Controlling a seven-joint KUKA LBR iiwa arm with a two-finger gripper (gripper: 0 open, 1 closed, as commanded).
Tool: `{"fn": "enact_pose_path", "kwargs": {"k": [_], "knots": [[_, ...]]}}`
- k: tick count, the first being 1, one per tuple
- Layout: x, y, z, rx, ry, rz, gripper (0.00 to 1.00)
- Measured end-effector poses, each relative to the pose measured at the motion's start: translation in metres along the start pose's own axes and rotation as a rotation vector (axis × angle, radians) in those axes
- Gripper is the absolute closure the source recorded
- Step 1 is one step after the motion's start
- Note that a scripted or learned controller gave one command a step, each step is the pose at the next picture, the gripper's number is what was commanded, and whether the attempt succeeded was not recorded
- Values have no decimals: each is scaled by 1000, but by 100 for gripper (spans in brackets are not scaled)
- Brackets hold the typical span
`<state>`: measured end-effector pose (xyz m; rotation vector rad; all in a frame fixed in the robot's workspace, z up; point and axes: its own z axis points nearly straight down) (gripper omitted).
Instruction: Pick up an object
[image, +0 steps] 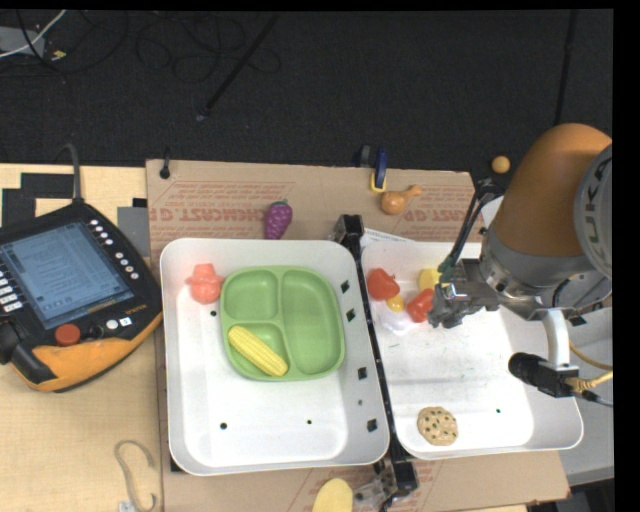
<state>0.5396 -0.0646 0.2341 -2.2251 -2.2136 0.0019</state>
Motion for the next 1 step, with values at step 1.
{"fn": "enact_pose_path", "kwargs": {"k": [1], "knots": [[5,6,15,2,-1,-3,100]]}}
